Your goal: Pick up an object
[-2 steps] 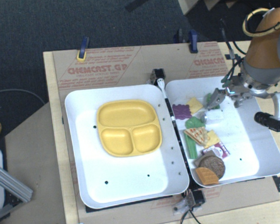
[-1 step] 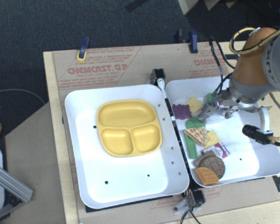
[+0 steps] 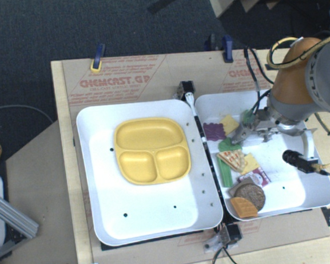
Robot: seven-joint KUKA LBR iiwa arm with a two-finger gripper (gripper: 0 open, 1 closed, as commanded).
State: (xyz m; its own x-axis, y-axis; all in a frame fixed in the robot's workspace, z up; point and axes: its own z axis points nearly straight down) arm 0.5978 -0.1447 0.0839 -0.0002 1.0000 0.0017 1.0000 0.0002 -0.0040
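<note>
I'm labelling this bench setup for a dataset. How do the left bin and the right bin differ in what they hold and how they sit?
The left bin holds a single yellow divided plate; the right bin holds a heap of small mixed items. The gripper is above the right bin, while no arm reaches over the left bin. The left bin looks a bit larger. Both are shallow, white and round-cornered, and sit side by side.

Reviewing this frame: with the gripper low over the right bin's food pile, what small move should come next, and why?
Probably a short descent straight down. The gripper hangs over the upper part of the pile in the right bin, near the yellow piece and purple piece, with nothing seen held. Whether the jaws are open is unclear.
</note>
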